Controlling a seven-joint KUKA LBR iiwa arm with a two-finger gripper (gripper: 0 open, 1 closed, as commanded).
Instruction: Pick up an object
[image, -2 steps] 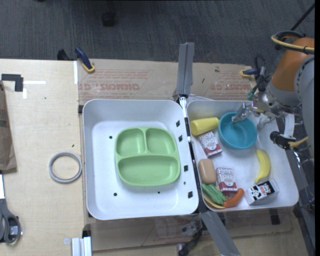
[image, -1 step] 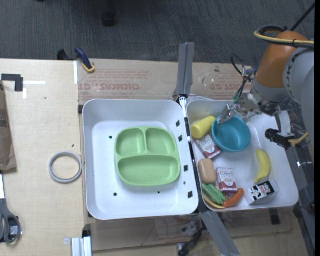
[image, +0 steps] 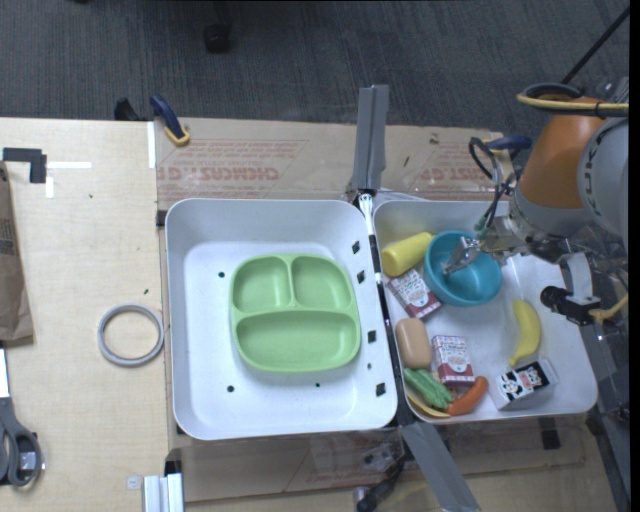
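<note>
On the desk (image: 80, 250), the left bin (image: 190, 330) holds a green divided plate (image: 295, 312). In the right bin (image: 575, 385) lie a yellow block (image: 405, 253), small cartons (image: 413, 293), a bread roll (image: 412, 342) and a banana (image: 524, 331). My tool (image: 463, 258) reaches down into the blue bowl (image: 462, 272) at the far side; whether it grips anything, I cannot tell.
</note>
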